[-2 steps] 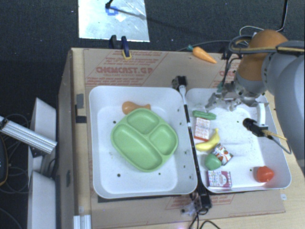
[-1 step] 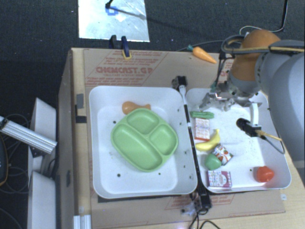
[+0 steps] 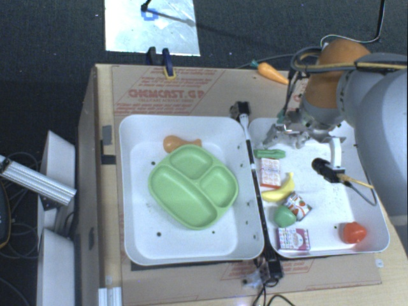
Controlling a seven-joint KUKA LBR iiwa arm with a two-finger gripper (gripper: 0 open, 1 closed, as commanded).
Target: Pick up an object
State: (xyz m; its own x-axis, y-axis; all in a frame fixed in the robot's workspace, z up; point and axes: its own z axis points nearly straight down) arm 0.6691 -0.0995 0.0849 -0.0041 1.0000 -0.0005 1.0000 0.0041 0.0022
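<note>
End effector (image 3: 293, 134) is low over the back of the right bin (image 3: 322, 199), toward its rear-left corner. Can't tell from this angle whether it is open or closed. No object seen in its grip.

Nearest candidate is the green pod (image 3: 269, 152), lying flat just beside the end effector on the camera-near side, close to the divider between bins. Contact unclear, looks slightly apart. Running toward the camera from the pod: small red-and-white carton (image 3: 270, 171), banana (image 3: 280, 189), another small red-and-white packet (image 3: 296, 206), green ball-shaped fruit (image 3: 285, 217), and a red-and-white box (image 3: 293, 239) at the front wall. Red tomato (image 3: 354, 233) sits alone in the front-right corner, well apart from the rest.

Left bin (image 3: 143, 234) holds a green divided plate (image 3: 193, 185) with an orange item (image 3: 173, 143) half hidden behind it. Toy carrot (image 3: 273, 73) lies on the tabletop (image 3: 191, 88), outside both bins.

Progress, my read: early. Approach to the bin looks done, with the arm positioned near the pod. Everything rests on the bin floor and nothing is lifted. Left to do: close on one object, get a secure grip, raise it clear of the bin.
</note>
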